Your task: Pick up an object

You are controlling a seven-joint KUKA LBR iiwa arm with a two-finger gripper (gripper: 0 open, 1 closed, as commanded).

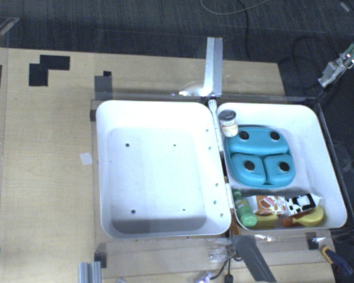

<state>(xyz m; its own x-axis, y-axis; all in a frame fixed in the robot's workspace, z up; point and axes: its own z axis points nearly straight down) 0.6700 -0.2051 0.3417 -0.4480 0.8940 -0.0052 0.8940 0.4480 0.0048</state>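
Objects for picking, all lying in the right bin (318,135): one turquoise plastic tray (259,157) with three round hollows, lying flat near the middle of that bin; one small jar (228,123) with a grey lid and a pale label, standing at the bin's far left corner, just beside the tray's upper left edge; one flat printed packet (282,205), orange and white with a black-and-white patch at its right end, lying along the near wall; one green round item (246,219) at the near left corner, touching the packet's left end; one yellow item (311,217) at the packet's right end, against the near wall, its shape hard to make out. Left bin (156,168): white, shallow, with a few small dark dots on its floor. Both bins sit side by side on a pale wooden bench (41,175), parted by a narrow metal bar (213,69) that runs away from the viewer. Black tape marks (47,68) lie on the bench's far left. The gripper's state I cannot tell from where I stand.
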